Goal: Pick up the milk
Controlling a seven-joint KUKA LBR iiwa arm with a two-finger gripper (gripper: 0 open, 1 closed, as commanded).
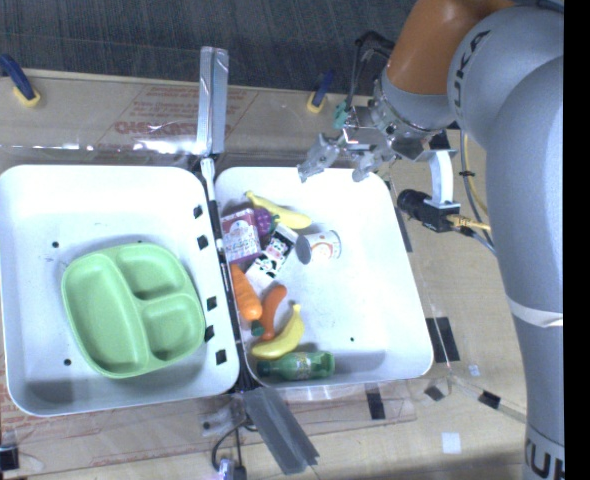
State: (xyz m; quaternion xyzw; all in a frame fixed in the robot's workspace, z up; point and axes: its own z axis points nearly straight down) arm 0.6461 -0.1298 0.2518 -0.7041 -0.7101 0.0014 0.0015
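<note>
The milk (271, 259), a small white carton with black cow patches, lies tilted in the left part of the right bin (375, 298), between a pink carton (240, 238) and a white can (320, 247). My gripper (332, 171) hangs over the bin's far rim, up and to the right of the milk and well apart from it. Its fingers are spread open with nothing between them.
Around the milk lie a yellow banana (283, 214), a purple item (264, 223), two carrots (246, 293), a second banana (280, 336) and a green bottle (297, 366). The left bin (25, 218) holds a green divided plate (133, 308). Bare floor shows in the right bin's right half.
</note>
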